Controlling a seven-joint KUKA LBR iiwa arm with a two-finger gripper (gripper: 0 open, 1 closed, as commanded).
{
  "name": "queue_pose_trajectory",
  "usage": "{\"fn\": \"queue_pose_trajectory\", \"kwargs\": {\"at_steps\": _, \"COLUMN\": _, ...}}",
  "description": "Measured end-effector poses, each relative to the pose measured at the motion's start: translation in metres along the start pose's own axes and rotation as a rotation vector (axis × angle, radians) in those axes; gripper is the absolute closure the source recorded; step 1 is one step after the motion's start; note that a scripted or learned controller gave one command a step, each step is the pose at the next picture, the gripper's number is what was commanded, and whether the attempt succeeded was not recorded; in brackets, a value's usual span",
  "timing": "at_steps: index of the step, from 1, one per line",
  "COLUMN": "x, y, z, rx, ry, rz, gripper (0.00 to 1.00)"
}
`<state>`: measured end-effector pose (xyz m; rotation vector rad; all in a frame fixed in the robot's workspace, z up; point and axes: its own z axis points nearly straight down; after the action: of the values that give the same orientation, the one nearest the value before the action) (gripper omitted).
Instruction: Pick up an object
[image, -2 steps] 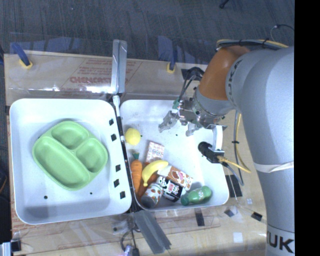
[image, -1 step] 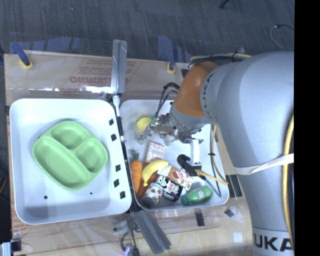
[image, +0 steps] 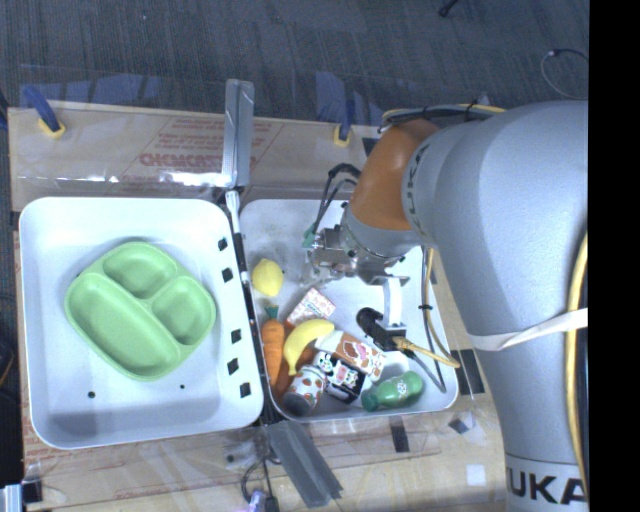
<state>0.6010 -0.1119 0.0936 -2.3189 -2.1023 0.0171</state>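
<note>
Camera view looks down at a slant on two shallow white bins set side by side on the bench. In the left bin lies a light green divided plate with three compartments. The right bin holds a cluster of small items toward its near end: a yellow lemon by the dividing wall, an orange carrot just below it, a yellow banana lying against the carrot, a small pink-and-white carton above the banana, some printed packets, and a green bottle lying on its side near the bin's lower right corner. The grey arm with its orange band reaches in from the right, and the gripper hangs low over the upper middle of the right bin, just right of the lemon and above the carton. Whether it is open or closed cannot be told, and nothing is visibly held by it
</note>
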Motion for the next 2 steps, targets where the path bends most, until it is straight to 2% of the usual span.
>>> {"fn": "queue_pose_trajectory", "kwargs": {"at_steps": 1, "x": 0.000, "y": 0.000, "z": 0.000, "rx": 0.000, "ry": -0.001, "rz": 0.000, "gripper": 0.00}}
{"fn": "queue_pose_trajectory", "kwargs": {"at_steps": 2, "x": 0.006, "y": -0.061, "z": 0.007, "rx": -0.006, "ry": 0.001, "rz": 0.019, "gripper": 0.00}}
